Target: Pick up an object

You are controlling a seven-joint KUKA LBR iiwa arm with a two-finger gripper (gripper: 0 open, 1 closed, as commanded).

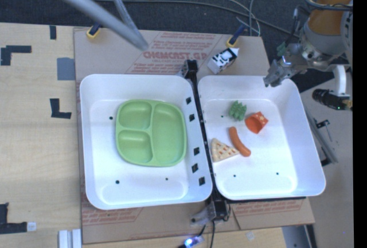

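Note:
The right bin (pixel 298 143) holds a green broccoli piece (pixel 237 109), a red pepper piece (pixel 256 121), an orange-red sausage (pixel 239 142) and a tan pizza slice (pixel 222 150). My gripper (pixel 274 78) hangs over the bin's far right corner, above and to the right of the pepper piece, apart from all of them. Nothing shows between its fingers.
The left bin (pixel 97 143) bears a green divided plate (pixel 151 131). A black divider with clips runs between the bins. A small black-and-white clip (pixel 222 58) lies on the cardboard behind the right bin. Cables trail along the back.

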